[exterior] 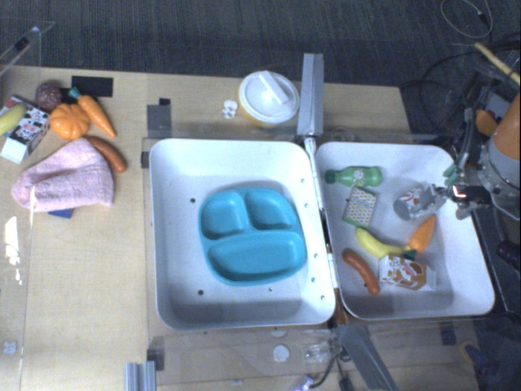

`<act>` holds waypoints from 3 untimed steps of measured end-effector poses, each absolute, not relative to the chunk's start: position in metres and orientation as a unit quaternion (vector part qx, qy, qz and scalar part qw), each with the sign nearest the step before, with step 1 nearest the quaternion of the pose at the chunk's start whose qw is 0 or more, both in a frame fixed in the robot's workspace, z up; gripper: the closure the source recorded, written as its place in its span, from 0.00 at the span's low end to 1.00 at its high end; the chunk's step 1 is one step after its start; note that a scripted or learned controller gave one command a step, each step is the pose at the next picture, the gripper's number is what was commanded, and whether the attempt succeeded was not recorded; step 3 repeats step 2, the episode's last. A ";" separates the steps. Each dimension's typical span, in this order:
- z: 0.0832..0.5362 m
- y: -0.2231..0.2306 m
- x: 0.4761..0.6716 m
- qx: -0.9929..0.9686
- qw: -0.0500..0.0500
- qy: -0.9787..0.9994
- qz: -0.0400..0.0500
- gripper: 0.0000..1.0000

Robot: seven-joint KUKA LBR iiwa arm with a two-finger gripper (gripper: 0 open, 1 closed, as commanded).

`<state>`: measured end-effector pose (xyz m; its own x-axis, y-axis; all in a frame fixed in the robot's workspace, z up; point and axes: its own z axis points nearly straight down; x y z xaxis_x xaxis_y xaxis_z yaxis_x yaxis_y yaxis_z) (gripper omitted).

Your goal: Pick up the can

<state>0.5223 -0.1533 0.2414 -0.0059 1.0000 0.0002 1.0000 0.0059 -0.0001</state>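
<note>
Nearest us, our gripper [450, 191] sits at the right bin's [480, 300] edge just beside the can [413, 201]; grip state unclear

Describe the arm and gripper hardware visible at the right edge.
The arm is grey with an orange patch near the wrist. The gripper is dark metal with a small red light. Black cables trail on the floor behind it.

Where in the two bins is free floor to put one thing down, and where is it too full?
Left bin: bare floor all around the blue tray, widest along its left wall. Right bin: crowded in the middle, where the can, carrot, banana, sausage and carton lie close; a bare strip borders its right wall.
</note>
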 end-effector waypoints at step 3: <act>0.087 -0.171 0.607 -0.764 -0.003 -0.645 -0.002 0.00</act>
